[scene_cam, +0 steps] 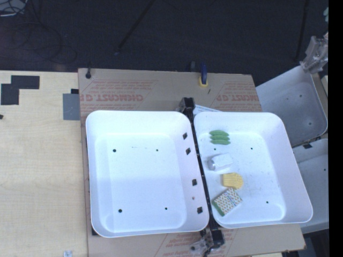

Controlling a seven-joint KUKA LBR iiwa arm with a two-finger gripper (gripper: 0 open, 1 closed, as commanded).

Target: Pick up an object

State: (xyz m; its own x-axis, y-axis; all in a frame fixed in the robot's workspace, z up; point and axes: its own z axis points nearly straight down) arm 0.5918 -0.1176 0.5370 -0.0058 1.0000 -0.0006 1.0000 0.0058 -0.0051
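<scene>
Green-dotted packet [227, 201] at 6 o'clock of the right bin [278, 143], yellow piece [232, 181] above it, white block [220, 161] mid, green pod [219, 137] at 12; gripper state: can't tell.

We see a pale wooden bench [37, 170] filling the left of the frame, with a brown board [161, 92] laid on it at centre. On the board sit two white bins, touching: the left bin [102, 143] at centre, the right bin [278, 159] toward the right.
</scene>
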